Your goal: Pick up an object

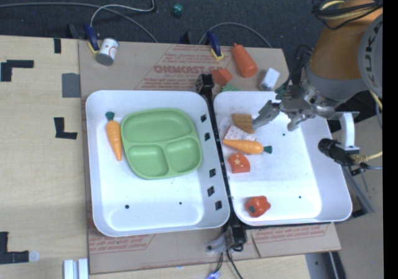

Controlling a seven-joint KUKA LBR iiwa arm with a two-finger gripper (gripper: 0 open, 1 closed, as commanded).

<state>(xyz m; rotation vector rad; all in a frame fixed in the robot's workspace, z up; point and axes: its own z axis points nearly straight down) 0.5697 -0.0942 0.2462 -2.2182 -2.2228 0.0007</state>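
I have the end effector (281,116) hanging over the upper part of the right bin (323,206), its two fingers spread apart with nothing between them. One finger (266,113) reaches out toward the middle divider, the other (295,123) sits nearer the arm.

The closest candidate I see is the carrot (244,145) in the right bin, just beside the tan wedge (243,123) and a pale flat piece under it. From the end effector the carrot lies down and to the left in the camera view, near but not touching the nearer finger. Its long axis runs almost left to right across the bin, tilted slightly; the orange tip points toward the divider and the green stem end toward the bin's middle.

Below it sits a red strawberry-like piece (239,162), and a red pepper (257,206) lies near the front wall, well apart from the end effector.

I judge the coming move needs a short shift left and forward, and a wrist turn so the fingers close across the carrot's narrow width. The wedge sitting so close could get caught along with it.
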